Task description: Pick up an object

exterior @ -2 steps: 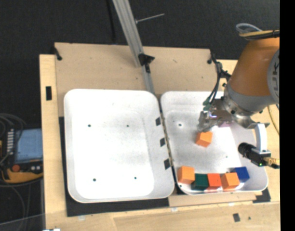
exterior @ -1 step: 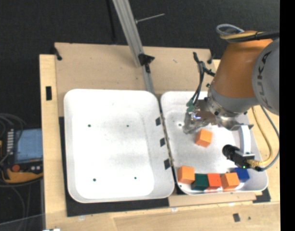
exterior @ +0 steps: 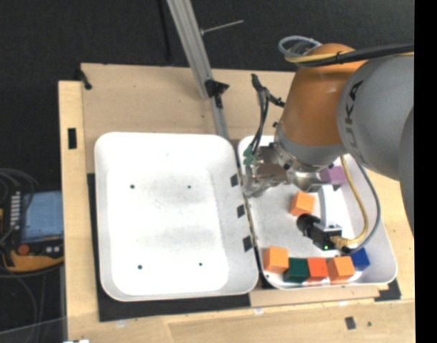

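Right bin (exterior: 273, 224), 6 o'clock rim: cube row (exterior: 318, 267). Likely light, rigid and smooth; best pinched across opposite flat faces.
Centre: orange cube (exterior: 302, 204), standing free, the likeliest pick.
10 o'clock: gripper (exterior: 255, 176), spread or pressed together, cannot tell.
1 o'clock: purple block (exterior: 335, 176).

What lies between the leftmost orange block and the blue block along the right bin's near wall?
Between the leftmost orange block and the blue block, the camera view shows a dark green block and two orange blocks in a row.
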Robot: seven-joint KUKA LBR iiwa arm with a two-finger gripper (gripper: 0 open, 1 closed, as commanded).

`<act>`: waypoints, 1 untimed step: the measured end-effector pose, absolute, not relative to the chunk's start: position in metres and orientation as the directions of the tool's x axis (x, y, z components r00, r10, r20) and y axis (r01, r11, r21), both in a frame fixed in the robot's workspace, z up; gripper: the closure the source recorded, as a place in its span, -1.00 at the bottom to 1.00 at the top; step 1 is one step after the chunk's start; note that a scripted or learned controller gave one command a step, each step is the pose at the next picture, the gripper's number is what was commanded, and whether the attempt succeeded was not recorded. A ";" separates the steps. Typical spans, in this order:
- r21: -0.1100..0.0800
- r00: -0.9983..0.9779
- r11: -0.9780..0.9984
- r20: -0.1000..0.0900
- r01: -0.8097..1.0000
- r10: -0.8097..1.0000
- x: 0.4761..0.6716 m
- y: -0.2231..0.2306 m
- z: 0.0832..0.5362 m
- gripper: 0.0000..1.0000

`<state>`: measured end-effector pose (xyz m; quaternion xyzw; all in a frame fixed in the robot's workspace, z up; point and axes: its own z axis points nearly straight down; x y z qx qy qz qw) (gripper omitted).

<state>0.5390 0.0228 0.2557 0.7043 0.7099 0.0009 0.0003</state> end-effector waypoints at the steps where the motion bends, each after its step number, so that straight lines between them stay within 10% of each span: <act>1: -0.001 -0.007 0.007 0.001 1.000 1.000 0.528 0.082 0.242 1.00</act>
